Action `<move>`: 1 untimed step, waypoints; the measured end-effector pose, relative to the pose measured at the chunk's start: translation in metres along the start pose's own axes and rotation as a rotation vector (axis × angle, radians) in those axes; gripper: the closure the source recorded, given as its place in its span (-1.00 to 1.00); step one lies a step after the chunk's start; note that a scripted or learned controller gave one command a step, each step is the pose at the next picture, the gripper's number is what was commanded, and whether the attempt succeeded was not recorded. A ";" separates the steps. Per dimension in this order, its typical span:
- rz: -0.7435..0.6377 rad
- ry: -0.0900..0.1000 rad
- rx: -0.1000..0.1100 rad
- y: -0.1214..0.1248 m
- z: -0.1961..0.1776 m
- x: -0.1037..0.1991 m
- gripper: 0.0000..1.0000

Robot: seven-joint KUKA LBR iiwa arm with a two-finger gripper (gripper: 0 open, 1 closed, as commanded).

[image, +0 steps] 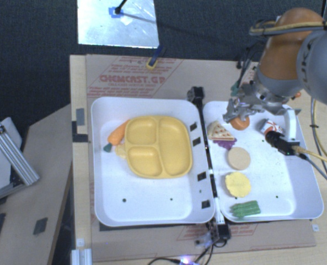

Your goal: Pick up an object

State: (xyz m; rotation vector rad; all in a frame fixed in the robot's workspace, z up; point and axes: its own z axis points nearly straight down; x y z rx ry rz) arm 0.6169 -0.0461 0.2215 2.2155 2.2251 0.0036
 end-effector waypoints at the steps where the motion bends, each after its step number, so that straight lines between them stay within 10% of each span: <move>1: 0.000 0.000 0.002 -0.015 -0.008 0.005 1.00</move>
